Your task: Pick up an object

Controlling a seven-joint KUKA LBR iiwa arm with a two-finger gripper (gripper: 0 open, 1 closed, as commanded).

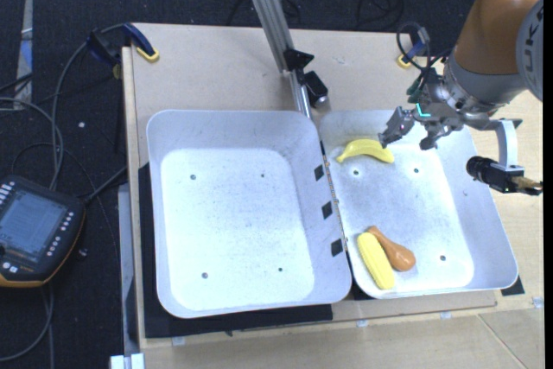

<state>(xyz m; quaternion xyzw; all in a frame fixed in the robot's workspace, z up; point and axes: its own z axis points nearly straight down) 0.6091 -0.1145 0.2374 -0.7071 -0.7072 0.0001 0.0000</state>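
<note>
Presently the arm (497, 30) reaches in from the right and hangs over the far end of the right bin (484, 225). Its gripper (413, 132) stands with both fingers spread apart and nothing between them; one fingertip (390, 134) points down toward the banana (365, 152), near it but not touching.

Banana: lying on the floor of the right bin at its far left corner, curved, close beside the wall shared with the left bin (173, 143).

Also in the right bin, at the near side: a yellow block (376, 261) and an orange-brown piece (396, 251) (shape hard to make out), the two touching each other, well apart from the banana.

Left bin: white floor with dark specks.

Bench (207, 65): pale wood, with a slanted metal rail (272, 13) rising from between the bins. A handheld control unit (30, 229) lies on the dark floor to the left, cables around it.
</note>
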